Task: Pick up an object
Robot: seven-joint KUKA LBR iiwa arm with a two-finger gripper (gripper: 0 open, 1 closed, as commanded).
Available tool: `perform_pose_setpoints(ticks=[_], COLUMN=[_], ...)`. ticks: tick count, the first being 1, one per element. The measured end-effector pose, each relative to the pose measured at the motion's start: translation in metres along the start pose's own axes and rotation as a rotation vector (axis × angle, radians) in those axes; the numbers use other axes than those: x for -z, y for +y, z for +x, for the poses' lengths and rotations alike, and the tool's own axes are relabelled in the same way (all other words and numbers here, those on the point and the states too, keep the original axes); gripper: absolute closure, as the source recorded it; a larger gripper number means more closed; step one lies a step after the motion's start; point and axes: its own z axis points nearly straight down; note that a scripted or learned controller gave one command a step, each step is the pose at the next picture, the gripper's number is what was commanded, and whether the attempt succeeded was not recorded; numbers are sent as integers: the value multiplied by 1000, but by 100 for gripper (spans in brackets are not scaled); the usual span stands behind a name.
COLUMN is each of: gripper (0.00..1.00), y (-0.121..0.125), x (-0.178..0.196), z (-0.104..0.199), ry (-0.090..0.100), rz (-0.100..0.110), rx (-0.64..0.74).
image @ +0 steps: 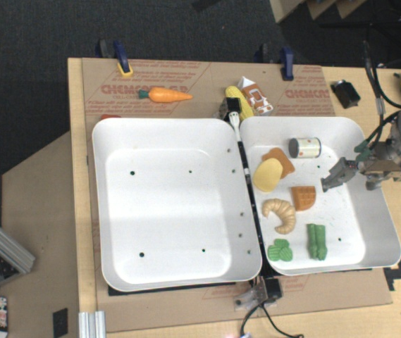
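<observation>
The right bin [369, 255] holds several objects. A grey and white can [304, 147] lies at the back, with a yellow round piece [267, 174] against an orange-brown piece [282, 158] in front of it. Further forward are an orange block [303, 198], a croissant [280, 215], a green broccoli [280, 251] and a green vegetable [316, 241]. My gripper [342, 165] hovers over the right side of this bin. It is open, with nothing between its fingers, right of the orange block and the can.
The left bin [108, 189] sits beside the right one. Behind the bins, a carrot [165, 95], a yellow banana [234, 97] and a small brown box [256, 98] lie on the board. Blue clamps [122, 60] hold the back edge. A black piece [344, 92] lies back right.
</observation>
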Motion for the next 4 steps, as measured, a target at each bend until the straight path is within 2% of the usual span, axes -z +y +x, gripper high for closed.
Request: perform_pose_setpoints(ticks=[1, 2, 3, 4], gripper=[0, 0, 0, 0], y=[4, -5, 40, 74], x=[-132, -95, -11, 76], z=[23, 86, 136, 157], ry=[4, 2, 2, 1], rz=[11, -3, -13, -14], rx=[1, 7, 8, 4])
